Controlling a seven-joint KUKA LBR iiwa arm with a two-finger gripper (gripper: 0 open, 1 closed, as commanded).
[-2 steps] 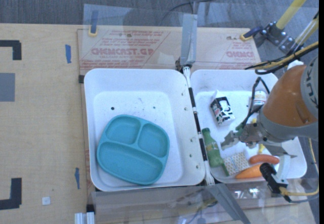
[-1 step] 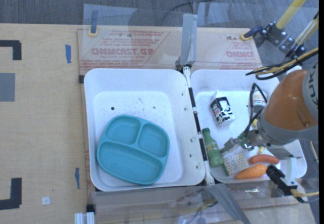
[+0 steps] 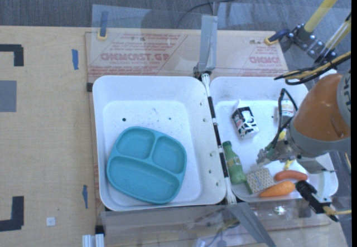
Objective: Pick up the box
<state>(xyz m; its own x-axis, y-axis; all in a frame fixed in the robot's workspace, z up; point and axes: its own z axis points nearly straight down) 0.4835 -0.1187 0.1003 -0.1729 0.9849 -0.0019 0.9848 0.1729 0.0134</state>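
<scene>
Nearest the camera, at the 6 o'clock edge of the right bin [image 3: 223, 87], an orange carrot [image 3: 277, 188] is lying just beside a red sausage-shaped item [image 3: 290, 175] at its 1 o'clock. A speckled, sponge-like block [image 3: 259, 179] is touching the carrot's 9 o'clock end. A green bottle [image 3: 234, 163] is lying along the bin's 9 o'clock wall, just beside the block.

The box [image 3: 244, 122], black and white, is resting tilted on the right bin's floor, at 12 o'clock of the bottle and apart from it. A small pale bottle [image 3: 286, 109] is standing near the box, at its 3 o'clock.

The gripper [image 3: 272, 153] is being held low over the right bin, at 5 o'clock of the box and apart from it, directly above the block; whether it is open or closed cannot be told.

A teal divided plate [image 3: 146, 164] is lying in the left bin [image 3: 111, 92]. Both bins are being carried by the counter [image 3: 44, 145].
</scene>
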